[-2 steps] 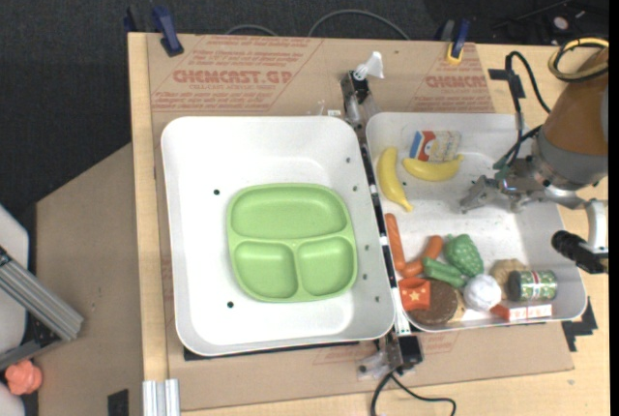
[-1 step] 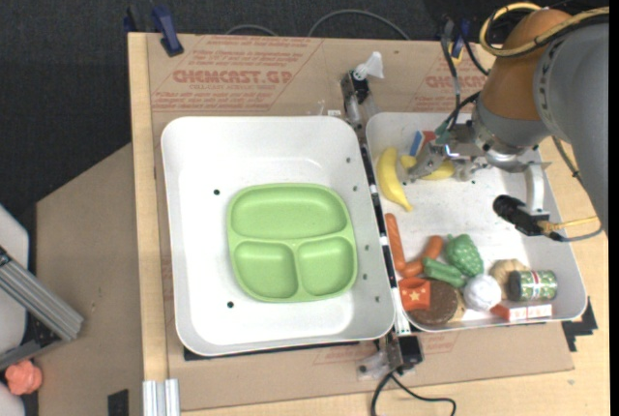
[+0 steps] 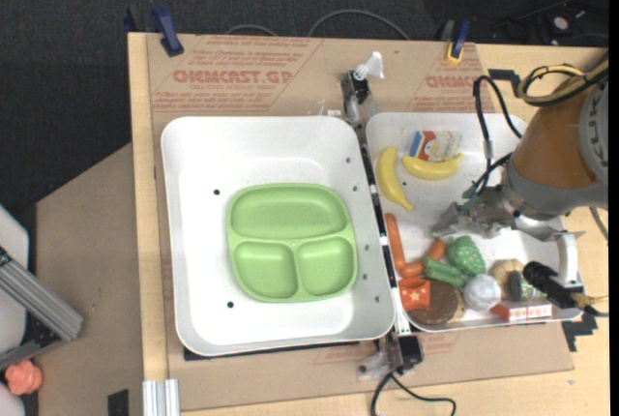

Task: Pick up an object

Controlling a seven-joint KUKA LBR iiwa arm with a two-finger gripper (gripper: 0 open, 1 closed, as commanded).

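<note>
My gripper (image 3: 462,214) hangs low over the middle of the right bin (image 3: 464,126), on the grey arm with the orange band (image 3: 556,148) that reaches in from the right. Just below it lies a green broccoli-like toy (image 3: 465,255), with a small orange piece (image 3: 436,252) beside it. Left of the gripper are a yellow banana (image 3: 393,177) and a long orange carrot (image 3: 394,244). A second banana (image 3: 431,168) and a blue, white and red packet (image 3: 427,143) lie at the bin's far end. I see nothing held.
The left bin (image 3: 193,163) holds a green divided plate (image 3: 290,242). Along the right bin's near edge sit a red block with a star (image 3: 414,293), a brown disc (image 3: 441,305), a silvery ball (image 3: 481,288) and a red-and-white box (image 3: 523,312).
</note>
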